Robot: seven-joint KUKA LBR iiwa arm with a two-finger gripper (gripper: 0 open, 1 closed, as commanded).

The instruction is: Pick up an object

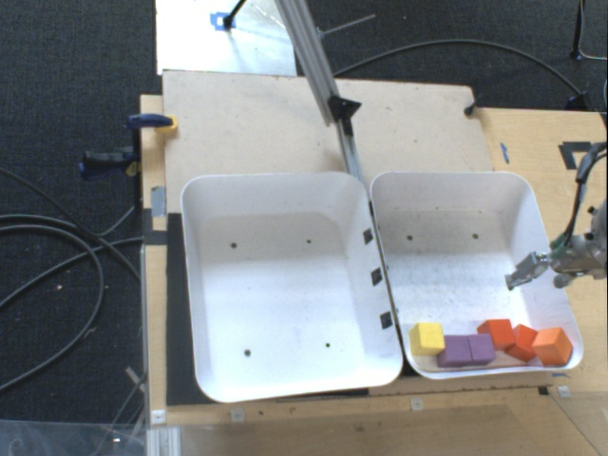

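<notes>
Camera view, from above the bench [247, 112]: two white bins sit side by side, and the gripper [525, 272] reaches in at the right rim of the right bin [446, 198], hanging above its floor with nothing seen between its fingers; whether they are spread or closed cannot be told at this size. Every candidate for the pick lies in that bin's near edge, below and to the left of the gripper in the picture. They form a row along the near wall: a yellow block [427, 337] at the left end, a purple block [465, 350] just beside it with its long axis running along the wall, then a red block [502, 333] and an orange block [552, 346] in the near-right corner. The orange block looks nearest the gripper, but it is hemmed by the corner and touches its red neighbour. The yellow block has open floor on its far and left sides. The left bin [285, 274] offers wide room beyond the shared rim.
</notes>
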